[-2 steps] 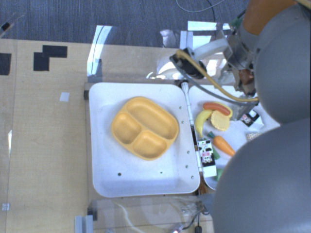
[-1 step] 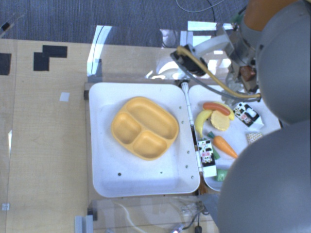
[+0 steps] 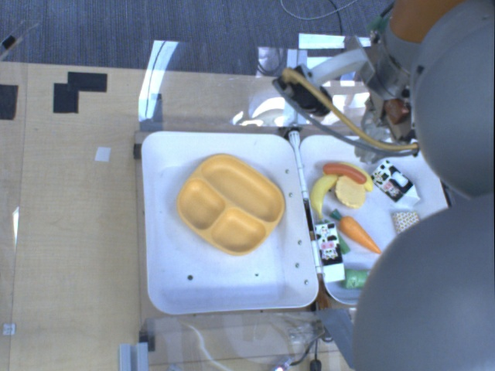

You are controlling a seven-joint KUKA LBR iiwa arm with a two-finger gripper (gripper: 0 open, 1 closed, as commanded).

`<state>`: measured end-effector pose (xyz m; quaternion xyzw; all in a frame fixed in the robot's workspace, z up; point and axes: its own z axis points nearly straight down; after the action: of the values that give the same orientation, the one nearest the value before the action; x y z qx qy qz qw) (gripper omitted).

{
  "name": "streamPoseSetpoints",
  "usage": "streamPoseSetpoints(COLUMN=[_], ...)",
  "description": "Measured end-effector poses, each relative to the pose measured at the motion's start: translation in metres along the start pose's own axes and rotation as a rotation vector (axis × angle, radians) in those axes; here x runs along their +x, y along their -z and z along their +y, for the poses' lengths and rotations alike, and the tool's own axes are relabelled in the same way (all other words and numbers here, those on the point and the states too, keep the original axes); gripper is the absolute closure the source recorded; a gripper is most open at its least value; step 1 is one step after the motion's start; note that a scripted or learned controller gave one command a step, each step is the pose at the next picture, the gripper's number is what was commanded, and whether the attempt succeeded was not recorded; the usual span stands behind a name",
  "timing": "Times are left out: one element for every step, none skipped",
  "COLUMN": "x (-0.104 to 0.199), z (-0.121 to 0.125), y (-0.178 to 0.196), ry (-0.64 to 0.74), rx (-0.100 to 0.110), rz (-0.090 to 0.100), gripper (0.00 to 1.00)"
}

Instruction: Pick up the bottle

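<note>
Nearest you, the bottle (image 3: 329,247), cow-patterned, lies flat in the right bin (image 3: 410,221) against its 9 o'clock wall, long axis running 12 to 6. The gripper (image 3: 390,118) hangs over the bin's 12 o'clock rim, so the bottle sits at its 7 o'clock, well apart. You cannot tell whether the gripper is open or carrying anything.

We look down from one fixed camera above the tabletop (image 3: 69,230), tilted at a slant so the carpet lies along the top edge. Both white bins (image 3: 166,207) sit mid-frame, fairly near. The grey arm (image 3: 456,114) looms closest, entering from our right.
</note>
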<state>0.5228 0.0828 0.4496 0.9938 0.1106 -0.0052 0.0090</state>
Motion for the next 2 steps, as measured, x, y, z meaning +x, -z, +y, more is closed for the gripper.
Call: streamPoseSetpoints(x=[0.0, 0.0023], z=[0.0001, -0.0002], y=[0.0002, 0.0091], ry=[0.0, 0.008], rx=[0.0, -0.006], rz=[0.001, -0.002], gripper=[0.0, 1.0])
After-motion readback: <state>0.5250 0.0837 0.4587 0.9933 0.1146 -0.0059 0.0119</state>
